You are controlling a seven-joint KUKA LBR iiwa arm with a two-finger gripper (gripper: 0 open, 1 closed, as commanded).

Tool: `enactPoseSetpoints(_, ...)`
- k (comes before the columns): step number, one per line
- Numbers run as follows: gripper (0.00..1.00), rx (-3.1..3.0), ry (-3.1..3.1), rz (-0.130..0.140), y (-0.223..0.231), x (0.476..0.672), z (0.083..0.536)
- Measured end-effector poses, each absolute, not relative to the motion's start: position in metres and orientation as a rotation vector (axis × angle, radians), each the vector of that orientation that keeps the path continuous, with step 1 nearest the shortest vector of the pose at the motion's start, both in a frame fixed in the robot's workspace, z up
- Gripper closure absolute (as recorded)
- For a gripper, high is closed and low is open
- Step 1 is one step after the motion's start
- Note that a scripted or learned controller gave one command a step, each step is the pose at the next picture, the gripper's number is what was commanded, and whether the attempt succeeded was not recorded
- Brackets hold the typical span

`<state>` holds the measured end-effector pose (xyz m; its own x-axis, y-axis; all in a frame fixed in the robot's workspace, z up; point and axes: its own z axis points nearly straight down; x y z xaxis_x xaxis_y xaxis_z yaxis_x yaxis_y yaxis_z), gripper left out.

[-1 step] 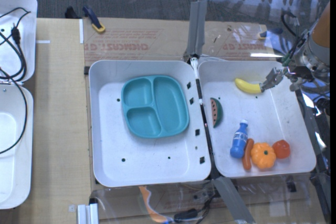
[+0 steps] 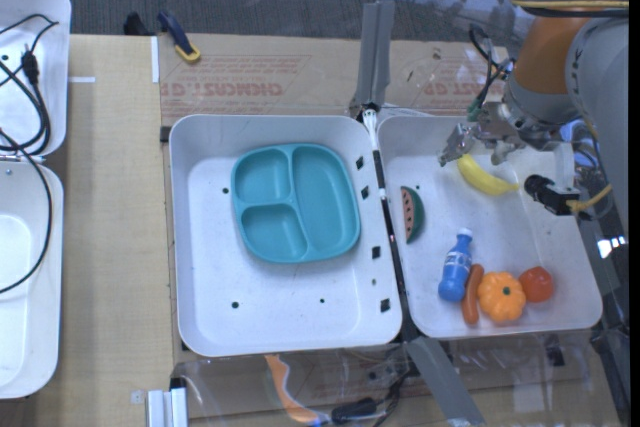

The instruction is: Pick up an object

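Two white bins sit side by side on the bench: the left bin [image 2: 200, 315] and the right bin [image 2: 560, 315]. Places here are given relative to the right bin. Inside it lie six things: one banana [image 2: 485, 177], one watermelon slice [image 2: 411, 213], one blue bottle [image 2: 456, 266], one sausage [image 2: 471, 293], one pumpkin [image 2: 501, 297] and one tomato [image 2: 537, 283]. In the bin just left of it lies one teal plate [image 2: 296, 203] with three compartments. One arm [image 2: 575, 35] reaches over its far right corner.
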<state>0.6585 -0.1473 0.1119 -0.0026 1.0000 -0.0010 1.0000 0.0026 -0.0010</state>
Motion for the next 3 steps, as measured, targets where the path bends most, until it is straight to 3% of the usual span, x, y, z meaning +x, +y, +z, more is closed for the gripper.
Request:
enactPoseSetpoints(1,0.0,-2.223,-2.221,0.002,-0.165,0.658,0.093)
enactPoseSetpoints(2,1.0,-2.222,-2.226,0.002,-0.165,0.659,0.103)
enactPoseSetpoints(3,1.0,-2.219,-2.225,0.0,-0.08,0.659,0.2)
